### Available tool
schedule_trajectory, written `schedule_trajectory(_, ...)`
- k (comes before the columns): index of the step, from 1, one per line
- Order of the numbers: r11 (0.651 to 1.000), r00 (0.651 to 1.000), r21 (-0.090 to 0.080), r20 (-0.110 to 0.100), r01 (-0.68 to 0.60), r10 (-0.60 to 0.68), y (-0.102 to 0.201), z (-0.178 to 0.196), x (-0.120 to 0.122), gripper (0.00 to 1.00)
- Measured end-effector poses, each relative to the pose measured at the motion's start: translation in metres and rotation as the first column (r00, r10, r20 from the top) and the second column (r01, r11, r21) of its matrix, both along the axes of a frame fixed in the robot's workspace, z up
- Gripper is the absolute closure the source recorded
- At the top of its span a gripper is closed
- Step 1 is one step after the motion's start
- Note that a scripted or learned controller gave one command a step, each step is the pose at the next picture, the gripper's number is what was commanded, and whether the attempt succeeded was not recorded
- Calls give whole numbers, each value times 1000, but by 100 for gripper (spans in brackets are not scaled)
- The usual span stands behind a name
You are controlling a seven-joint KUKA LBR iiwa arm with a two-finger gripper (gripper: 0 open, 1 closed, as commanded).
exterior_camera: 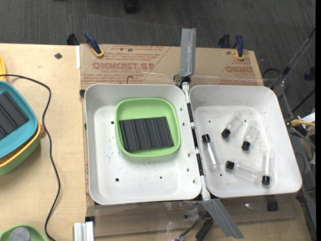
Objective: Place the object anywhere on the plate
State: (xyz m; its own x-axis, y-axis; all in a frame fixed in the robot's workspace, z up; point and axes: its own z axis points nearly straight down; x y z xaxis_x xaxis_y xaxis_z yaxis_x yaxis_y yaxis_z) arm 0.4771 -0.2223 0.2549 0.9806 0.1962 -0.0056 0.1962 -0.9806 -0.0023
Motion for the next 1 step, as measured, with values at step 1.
schedule_trajectory(1, 1000, 1000, 1, -1, -1, 1, 0, -7, 0, 0)
